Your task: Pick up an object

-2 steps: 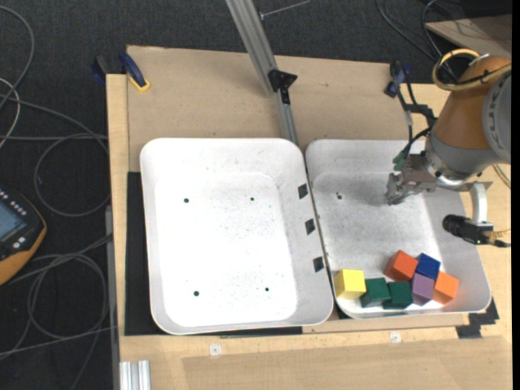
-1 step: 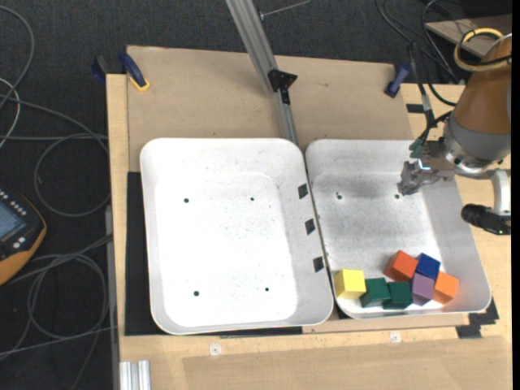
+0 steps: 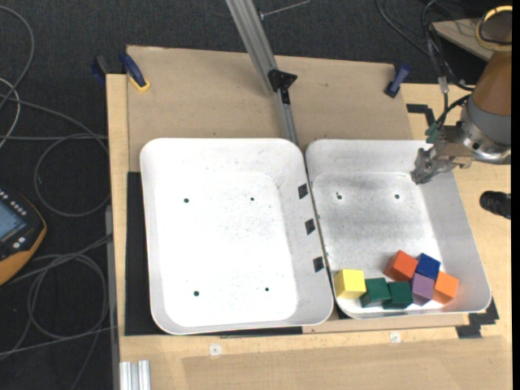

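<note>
Several small blocks lie clustered in the near right corner of the right bin: a yellow block, two green blocks, a red-orange block, a blue block, a purple block and an orange block. My gripper hangs over the far right edge of that bin, well away from the blocks, with nothing visible between its fingers.
The left bin sits beside the right one, joined by black clips. A slanted metal pole rises behind the bins. Blue clamps hold the wooden board. Cables lie on the floor to the left.
</note>
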